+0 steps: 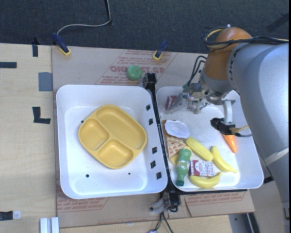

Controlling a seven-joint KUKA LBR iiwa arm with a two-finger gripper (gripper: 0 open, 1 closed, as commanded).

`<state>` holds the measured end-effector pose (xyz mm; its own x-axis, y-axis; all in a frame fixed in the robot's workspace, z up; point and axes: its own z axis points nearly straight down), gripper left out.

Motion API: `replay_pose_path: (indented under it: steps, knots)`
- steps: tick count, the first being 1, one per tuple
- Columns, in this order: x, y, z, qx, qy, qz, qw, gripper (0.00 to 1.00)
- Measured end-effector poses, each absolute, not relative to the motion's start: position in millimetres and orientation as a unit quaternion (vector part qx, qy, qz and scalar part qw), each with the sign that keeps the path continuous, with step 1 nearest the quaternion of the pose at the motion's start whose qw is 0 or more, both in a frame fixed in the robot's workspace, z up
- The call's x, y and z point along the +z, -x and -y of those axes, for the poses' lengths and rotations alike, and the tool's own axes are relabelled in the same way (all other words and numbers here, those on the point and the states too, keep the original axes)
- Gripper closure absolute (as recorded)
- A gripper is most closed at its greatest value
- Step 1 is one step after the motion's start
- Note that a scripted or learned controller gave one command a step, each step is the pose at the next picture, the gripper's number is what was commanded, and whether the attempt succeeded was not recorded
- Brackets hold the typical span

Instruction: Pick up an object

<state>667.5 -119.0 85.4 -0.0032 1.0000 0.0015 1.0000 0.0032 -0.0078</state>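
Observation:
My gripper hangs low over the far part of the right bin, under the orange band of the arm. Just to its left lies a small red and grey packet, close to the gripper; I cannot tell if they touch. Nearer the front of the bin lie a pale white lump, a waffle-patterned piece, a corn cob, a green bottle, two bananas, a red and white carton and a carrot.
The left bin holds a yellow divided plate. A green ball sits on the cardboard beyond the bins. A black divider with clips runs between the bins. The grey arm covers the right side.

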Motion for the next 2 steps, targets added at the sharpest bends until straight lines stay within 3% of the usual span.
replay_pose_path:
  steps: [2]
  knots:
    - [85.1,-668.5,94.3,0.0004,0.706,0.708,0.0,0.0]
